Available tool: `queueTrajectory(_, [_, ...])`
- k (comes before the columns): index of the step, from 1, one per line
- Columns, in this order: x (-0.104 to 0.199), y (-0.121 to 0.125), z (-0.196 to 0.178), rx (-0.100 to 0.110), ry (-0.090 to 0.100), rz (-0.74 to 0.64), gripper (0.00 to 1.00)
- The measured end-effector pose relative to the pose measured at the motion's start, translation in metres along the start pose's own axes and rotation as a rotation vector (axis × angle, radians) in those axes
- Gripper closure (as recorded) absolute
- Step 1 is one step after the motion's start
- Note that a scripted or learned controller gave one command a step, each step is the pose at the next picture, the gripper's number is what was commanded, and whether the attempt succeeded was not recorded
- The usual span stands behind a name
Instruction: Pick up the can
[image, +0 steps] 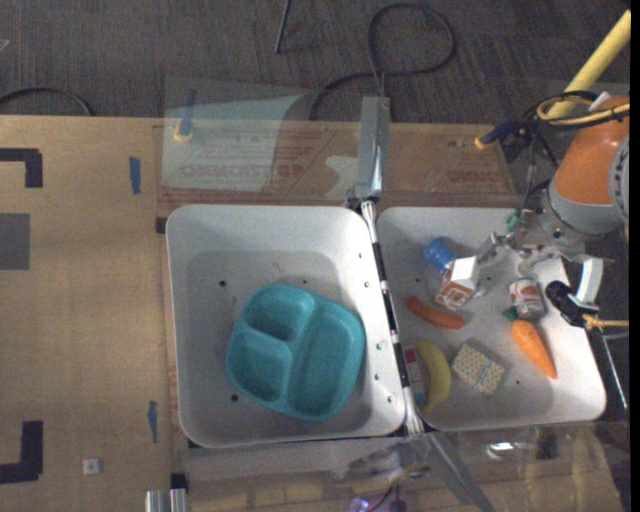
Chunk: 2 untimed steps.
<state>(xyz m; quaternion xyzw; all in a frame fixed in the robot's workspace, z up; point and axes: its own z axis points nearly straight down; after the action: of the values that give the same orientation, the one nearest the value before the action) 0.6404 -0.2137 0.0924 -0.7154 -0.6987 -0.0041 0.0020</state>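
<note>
Right bin (560, 405), far right: the can (526, 298) stands just beside the gripper (515, 245), poised above it for pickup; its grip state cannot be told; carrot (534, 347) nearby

Pale matt wood on the bench (80, 330). Smooth white plastic, faintly glossy, for both bins (200, 235). Glossy teal plastic on the divided tray (295, 350) in the left bin. Printed paper label around the can (527, 298), right of the tray. Brushed metal divider rail (372, 150) above the bins.
</note>
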Motion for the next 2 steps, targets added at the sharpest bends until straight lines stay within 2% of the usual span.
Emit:
queueTrajectory(1, [0.0007, -0.0447, 0.0042, -0.006, -0.002, -0.039, 0.00])
queueTrajectory(2, [-0.0044, -0.0448, -0.0029, -0.007, -0.011, -0.036, 1.00])
